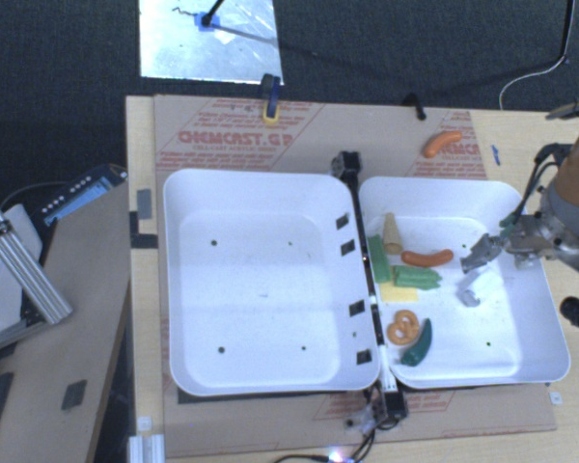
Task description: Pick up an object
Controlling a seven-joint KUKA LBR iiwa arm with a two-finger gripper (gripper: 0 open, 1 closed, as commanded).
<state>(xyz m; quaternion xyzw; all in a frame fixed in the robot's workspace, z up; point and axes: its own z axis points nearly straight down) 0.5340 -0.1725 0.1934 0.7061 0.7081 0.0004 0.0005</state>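
My gripper [471, 276] hangs open and empty over the right bin [536, 350], beside the sausage [427, 257], lined up to grab it.

The two bins [261, 287] are white. In the right one lie an orange sausage [427, 257], a tan cone [393, 232], a light green piece [416, 277], a yellow slice [399, 294], an orange-brown pretzel [402, 329] and a dark green pepper [417, 343]. The end effector [473, 270] is grey. The bench [241, 133] is tan with red letters.
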